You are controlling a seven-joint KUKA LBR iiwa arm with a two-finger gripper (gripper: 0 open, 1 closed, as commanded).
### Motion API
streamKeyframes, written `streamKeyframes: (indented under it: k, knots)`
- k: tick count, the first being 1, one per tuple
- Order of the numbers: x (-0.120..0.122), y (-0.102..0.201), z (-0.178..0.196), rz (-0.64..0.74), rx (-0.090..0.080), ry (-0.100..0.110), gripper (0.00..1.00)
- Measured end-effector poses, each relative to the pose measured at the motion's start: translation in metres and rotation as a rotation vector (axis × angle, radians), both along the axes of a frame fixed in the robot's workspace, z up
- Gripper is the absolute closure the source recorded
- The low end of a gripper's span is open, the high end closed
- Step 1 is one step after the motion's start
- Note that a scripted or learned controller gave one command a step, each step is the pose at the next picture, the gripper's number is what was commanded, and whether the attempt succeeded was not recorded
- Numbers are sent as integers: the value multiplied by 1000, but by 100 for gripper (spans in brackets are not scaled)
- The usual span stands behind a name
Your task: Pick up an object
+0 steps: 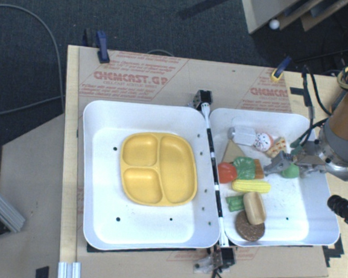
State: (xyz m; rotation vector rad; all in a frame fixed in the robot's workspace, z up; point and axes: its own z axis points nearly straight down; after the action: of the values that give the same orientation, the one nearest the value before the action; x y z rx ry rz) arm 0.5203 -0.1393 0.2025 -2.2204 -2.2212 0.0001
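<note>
Left bin [99, 159] holds a yellow divided plate [158, 167]. Right bin [318, 220] has toy food piled at its left side: corn [251, 186], bread roll [254, 207], brown cookie [250, 228]. Gripper [280, 165] sits low in right bin beside a green piece [290, 171]; can't tell its grip.

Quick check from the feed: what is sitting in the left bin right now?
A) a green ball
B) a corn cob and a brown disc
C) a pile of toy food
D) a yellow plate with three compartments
D: the left bin holds the yellow divided plate with three compartments, while the corn cob and the other toy food lie in the right bin.
</note>
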Motion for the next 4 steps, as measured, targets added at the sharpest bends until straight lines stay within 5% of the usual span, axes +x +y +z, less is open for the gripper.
streamKeyframes:
  k: [1, 2, 3, 4]
  knots:
    - [3, -12, -104, 0, -1, -8, 0]
    - [51, -79, -93, -1, -3, -5, 0]
    - [90, -12, -113, 1, -2, -11, 0]
    - [141, -19, -117, 7, 7, 34, 0]
